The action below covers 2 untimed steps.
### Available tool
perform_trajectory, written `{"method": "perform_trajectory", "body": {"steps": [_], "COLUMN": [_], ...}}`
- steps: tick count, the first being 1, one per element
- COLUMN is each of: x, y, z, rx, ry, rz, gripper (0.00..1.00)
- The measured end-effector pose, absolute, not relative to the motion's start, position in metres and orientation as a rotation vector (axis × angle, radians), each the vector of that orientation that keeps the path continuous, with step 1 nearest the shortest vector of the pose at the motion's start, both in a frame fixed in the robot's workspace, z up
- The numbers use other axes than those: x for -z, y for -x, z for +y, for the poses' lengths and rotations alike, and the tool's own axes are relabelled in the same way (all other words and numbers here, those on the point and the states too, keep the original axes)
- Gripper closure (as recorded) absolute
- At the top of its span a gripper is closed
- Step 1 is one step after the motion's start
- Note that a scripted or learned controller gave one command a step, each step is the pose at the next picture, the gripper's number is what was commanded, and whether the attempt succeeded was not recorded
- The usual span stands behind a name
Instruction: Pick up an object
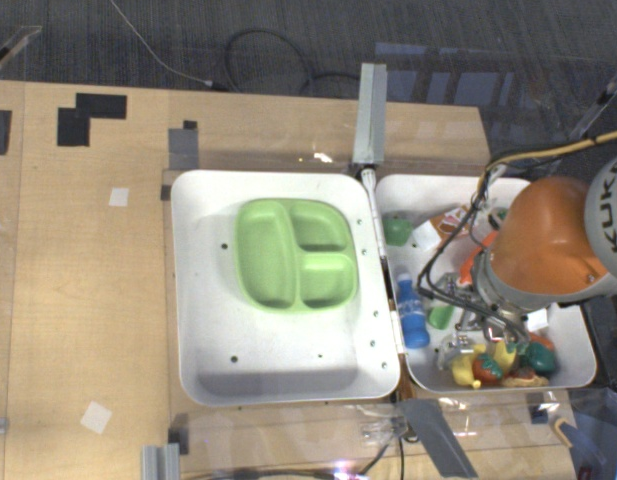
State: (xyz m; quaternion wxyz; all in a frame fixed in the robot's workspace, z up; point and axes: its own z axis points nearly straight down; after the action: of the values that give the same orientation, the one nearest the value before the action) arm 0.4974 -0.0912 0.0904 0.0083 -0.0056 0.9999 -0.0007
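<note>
My gripper [475, 336] reaches down into the right bin [586, 360], under the orange band [544, 236] of the arm. It hangs low over a heap of small toys: yellow and red pieces [491, 365] at the bin's front, with a green piece [441, 316] just to its left. A blue bottle [412, 314] lies along the bin's left wall. A green cup [396, 230] and a white item [426, 236] sit toward the back. The wrist hides what lies directly beneath it.
The left bin [208, 268] bears a light green divided plate [294, 254]. A metal post [369, 113] stands behind the ridge between the bins. Cables [466, 230] loop from the arm over the back of the right bin.
</note>
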Motion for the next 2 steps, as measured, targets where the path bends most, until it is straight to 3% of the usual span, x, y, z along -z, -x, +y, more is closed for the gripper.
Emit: {"method": "perform_trajectory", "body": {"steps": [1, 2], "x": [-0.09, -0.127], "y": [-0.51, -0.577], "z": [-0.115, -0.149], "rx": [0.007, 0.007], "ry": [0.777, 1.073], "rz": [3.027, 2.94], "gripper": [0.0, 0.0]}}
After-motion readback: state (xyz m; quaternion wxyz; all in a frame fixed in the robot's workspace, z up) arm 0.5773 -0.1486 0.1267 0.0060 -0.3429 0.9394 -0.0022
